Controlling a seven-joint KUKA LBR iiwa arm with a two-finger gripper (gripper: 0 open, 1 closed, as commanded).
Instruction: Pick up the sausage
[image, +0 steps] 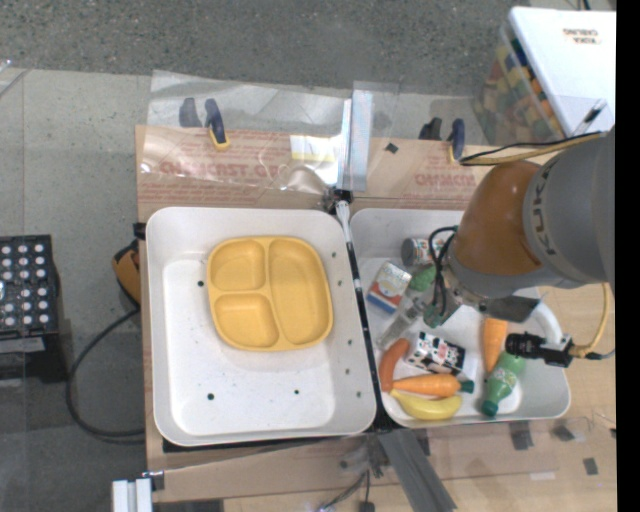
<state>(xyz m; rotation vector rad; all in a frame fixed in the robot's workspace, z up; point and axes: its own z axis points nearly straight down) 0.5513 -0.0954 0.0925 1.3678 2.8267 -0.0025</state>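
One fixed cam, mounted above the counter (250, 165), looks down at a slant w/ both bins in frame: left bin (175, 330) near centre, right bin (545, 400) toward the right side. It sits far enough back to take in floor beyond the counter's far edge and at left, plus the counter's near edge at the bottom. The arm (545, 215) enters from the right, over part of the right bin.

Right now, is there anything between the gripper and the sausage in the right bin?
Nothing visible does. The gripper is just up and right of the sausage. A black-and-white box and a carrot lie close beside the sausage, not over it.
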